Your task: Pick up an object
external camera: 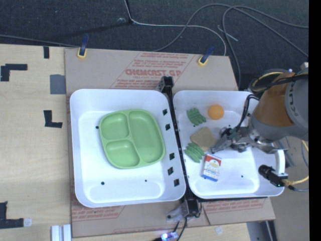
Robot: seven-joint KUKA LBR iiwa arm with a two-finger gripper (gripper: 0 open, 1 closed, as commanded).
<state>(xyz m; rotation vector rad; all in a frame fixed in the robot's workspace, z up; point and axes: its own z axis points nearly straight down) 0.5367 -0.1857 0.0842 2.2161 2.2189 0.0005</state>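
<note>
Hand [220, 143]: positioned low inside the right bin [251, 185], reached in from the right, tip pointed toward the bin's middle. How far it is opened cannot be told at this resolution; nothing is seen held.
Arm [281, 109]: grey body with orange band, held over the right wall of the right bin.
Nearest object: a tan sponge-like pad [202, 136], just beside the tip of the hand on its left; contact cannot be confirmed.
Second candidate: a small red, white and blue carton [211, 167], lying flat just below the hand, apart from it.
Other candidates: a green ridged piece [194, 151] beside the pad's lower edge; a second green ridged piece [196, 116] above the pad; an orange ball [215, 111] near the bin's far wall.
Left bin [80, 134]: a green divided plate [132, 137] is carried in it, well apart from the hand.
Counter [30, 134]: both bins are carried side by side on a cardboard sheet.
Step in hand (judged): approach to a grasp on the tan pad.
Recommended practice: one object is to be singled out; the tip is to be centred over the pad before closing, so that the adjoining green piece is not caught.
Risk (judged): the pad may be pushed toward the dividing wall instead of gripped.
Verification: the lift is to be counted only when the object is seen between the fingers.
</note>
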